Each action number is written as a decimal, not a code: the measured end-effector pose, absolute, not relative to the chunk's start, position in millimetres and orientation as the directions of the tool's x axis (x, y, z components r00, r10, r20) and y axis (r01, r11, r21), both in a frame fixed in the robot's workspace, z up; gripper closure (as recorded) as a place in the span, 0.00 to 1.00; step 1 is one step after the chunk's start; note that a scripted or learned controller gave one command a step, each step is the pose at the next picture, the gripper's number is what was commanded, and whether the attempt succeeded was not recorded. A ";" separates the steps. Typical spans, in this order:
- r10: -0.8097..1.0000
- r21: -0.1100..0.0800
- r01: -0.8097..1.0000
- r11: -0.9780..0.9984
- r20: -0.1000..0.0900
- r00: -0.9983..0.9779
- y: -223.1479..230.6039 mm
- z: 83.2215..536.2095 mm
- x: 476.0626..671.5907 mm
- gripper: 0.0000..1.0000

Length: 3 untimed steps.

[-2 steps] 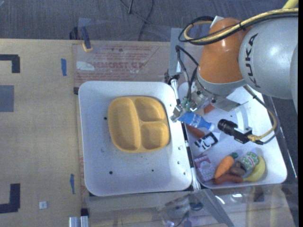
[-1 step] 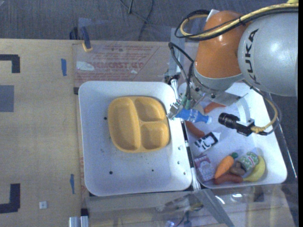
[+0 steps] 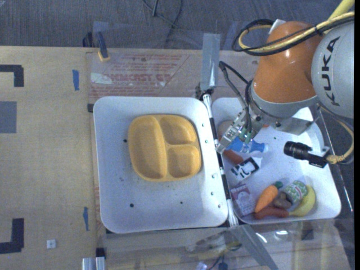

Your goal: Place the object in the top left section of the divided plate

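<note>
Over the right bin (image 3: 323, 176), right of centre in the frame, the gripper (image 3: 239, 135) hovers low above a blue object (image 3: 246, 146); whether the jaws are spread or pinching, I cannot tell. Clutter crowds it: a carrot (image 3: 266, 198), a banana (image 3: 306, 202), small packets. Risk now is a missed or double pick. The yellow divided plate (image 3: 165, 147) waits in the left bin (image 3: 112, 196), and a late release could land the object in the wrong section.
</note>
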<state>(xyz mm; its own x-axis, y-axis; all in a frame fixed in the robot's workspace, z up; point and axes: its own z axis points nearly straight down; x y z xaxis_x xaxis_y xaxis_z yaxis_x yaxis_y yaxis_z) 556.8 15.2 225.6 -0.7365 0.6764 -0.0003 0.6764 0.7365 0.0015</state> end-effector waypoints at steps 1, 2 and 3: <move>0.602 0.001 0.602 0.798 -0.001 -0.798 -46.0 191.5 479.7 1.00; 0.808 0.003 0.808 0.589 -0.003 -0.589 -105.0 178.8 519.2 1.00; 0.858 0.004 0.858 0.513 -0.003 -0.513 -155.4 93.9 521.6 1.00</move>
